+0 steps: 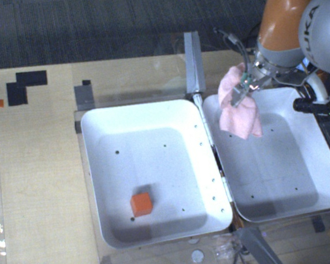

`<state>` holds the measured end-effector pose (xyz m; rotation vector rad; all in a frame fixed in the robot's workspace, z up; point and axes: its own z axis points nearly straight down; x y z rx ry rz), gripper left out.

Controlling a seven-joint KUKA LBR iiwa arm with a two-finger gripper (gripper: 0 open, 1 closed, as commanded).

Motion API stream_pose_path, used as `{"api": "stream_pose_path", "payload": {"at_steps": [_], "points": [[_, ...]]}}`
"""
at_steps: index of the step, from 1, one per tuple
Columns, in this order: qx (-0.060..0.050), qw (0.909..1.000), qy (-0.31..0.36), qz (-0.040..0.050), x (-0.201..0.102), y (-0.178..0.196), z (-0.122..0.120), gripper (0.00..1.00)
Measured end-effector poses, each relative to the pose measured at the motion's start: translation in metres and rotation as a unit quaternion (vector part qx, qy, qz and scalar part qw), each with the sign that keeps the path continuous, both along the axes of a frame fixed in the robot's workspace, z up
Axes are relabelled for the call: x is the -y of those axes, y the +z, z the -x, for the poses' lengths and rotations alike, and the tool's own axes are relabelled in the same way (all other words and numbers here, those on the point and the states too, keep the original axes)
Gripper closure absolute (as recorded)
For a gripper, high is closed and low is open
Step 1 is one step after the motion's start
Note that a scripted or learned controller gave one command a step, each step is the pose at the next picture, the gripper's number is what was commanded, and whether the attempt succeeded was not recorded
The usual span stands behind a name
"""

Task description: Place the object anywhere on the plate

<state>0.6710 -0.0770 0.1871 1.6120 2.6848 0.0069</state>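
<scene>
The gripper [245, 85] is at the far left corner of the right bin [308, 199], and its fingers are clamped on a pink cloth [239, 112]. The cloth hangs down from the fingers in loose folds; the upper part is bunched around the fingertips, and the lower part falls in front of the far left part of the right bin's floor. It is not possible to tell from this view if the lowest edge of the cloth touches the floor of the bin or is only above it. The arm [295, 18] reaches in over the far right corner of the right bin, with its orange band just behind the gripper. The left bin [97, 168] stands just beside the right bin, with their walls touching along the middle. In the left bin a small orange block [141, 204] lies on the floor, in the near part, well apart from the right bin and from the cloth. A grey metal post [192, 63] stands behind the place where the two bins meet, near the cloth.
</scene>
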Motion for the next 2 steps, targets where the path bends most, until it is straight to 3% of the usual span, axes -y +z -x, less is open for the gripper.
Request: {"api": "stream_pose_path", "payload": {"at_steps": [1, 2], "points": [[0.001, 1.0, 0.004, -0.0001, -0.002, 0.04, -0.003, 1.0], [0.0, 0.9791, 0.203, 0.0011, -0.04, 0.038, 0.031, 1.0]]}}
